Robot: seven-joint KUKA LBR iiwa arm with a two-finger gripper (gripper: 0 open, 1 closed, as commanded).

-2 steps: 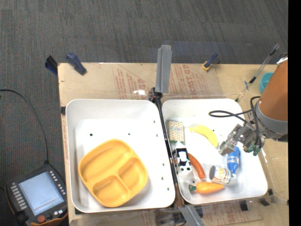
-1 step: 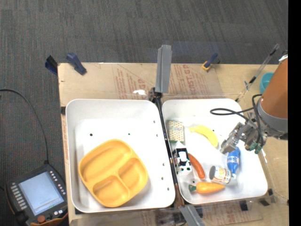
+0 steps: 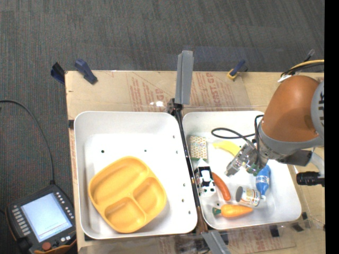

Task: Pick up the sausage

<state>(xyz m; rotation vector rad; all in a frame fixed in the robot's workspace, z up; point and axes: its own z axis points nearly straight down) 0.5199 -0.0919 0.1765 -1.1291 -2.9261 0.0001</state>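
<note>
Sausage [image 3: 221, 187] in right bin [image 3: 286, 208], between cow toy [image 3: 205, 180] and small jar [image 3: 249, 196], below tool [image 3: 237, 164]; tool state cannot tell. Likely light, smooth, slippery; grip mid-length across width

arm [image 3: 302, 115] cropped right, claw [image 3: 234, 168] blurred

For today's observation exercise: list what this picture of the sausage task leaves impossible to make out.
- Gripper, camera view: too small and blurred to tell how its fingers stand.
- Blue bottle: its top is hidden by the arm.
- Small jar: label too small to read.
- Arm: cut off by the right edge.
</note>
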